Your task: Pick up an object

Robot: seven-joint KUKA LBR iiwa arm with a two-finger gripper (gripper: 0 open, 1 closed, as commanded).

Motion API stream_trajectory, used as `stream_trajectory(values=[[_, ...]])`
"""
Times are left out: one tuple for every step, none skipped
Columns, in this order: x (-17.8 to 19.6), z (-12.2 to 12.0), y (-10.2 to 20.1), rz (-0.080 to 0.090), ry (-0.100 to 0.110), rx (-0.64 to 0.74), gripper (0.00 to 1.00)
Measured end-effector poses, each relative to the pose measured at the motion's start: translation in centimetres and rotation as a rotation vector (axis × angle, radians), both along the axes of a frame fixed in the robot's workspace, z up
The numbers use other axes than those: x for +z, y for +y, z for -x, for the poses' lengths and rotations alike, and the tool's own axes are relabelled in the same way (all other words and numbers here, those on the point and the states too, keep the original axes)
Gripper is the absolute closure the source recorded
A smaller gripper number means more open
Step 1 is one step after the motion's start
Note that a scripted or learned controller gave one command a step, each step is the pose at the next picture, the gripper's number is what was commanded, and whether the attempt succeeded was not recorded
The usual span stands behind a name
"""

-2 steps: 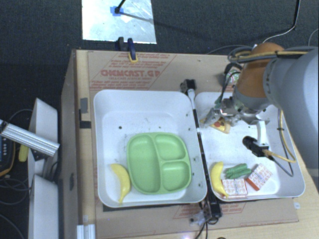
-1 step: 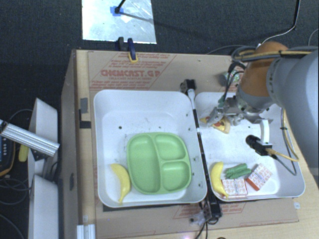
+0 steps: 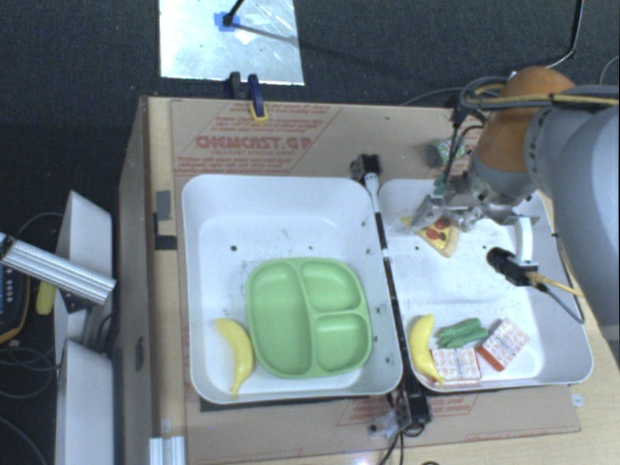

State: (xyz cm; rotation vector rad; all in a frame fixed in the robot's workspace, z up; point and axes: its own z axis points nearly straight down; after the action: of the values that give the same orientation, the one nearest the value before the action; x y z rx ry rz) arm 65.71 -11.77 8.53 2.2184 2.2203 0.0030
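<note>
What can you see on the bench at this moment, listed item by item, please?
left bin: one, white, view's left
right bin: one, white, view's right
cardboard sheet: one, brown with red print, under both bins
divided plate: one, green, left bin, near side
left banana: one, yellow, left bin, against the plate's near-left edge
right banana: one, yellow, right bin, near-left corner
pod: one, green, right bin, beside the right banana
left packet: one, red and white, right bin, near edge
right packet: one, red and white, right bin, beside the pod
flat piece: one, yellow and red, right bin, far-left part, just under the claw
arm: one, grey with orange band, from view's right
claw: one, over the right bin's far-left part
</note>
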Motion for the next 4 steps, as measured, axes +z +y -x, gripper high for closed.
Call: stream_trajectory(values=[[1.2, -0.1, 0.0, 0.001, -0.002, 0.002, 1.0], [5.0, -1.2, -6.7, 0.002, -0.001, 0.001, 1.0], [1.0, 3.3, 1.2, -0.002, 0.0, 0.003, 1.0], [10.3, 6.7, 0.7, 0.001, -0.001, 0.0, 1.0]])
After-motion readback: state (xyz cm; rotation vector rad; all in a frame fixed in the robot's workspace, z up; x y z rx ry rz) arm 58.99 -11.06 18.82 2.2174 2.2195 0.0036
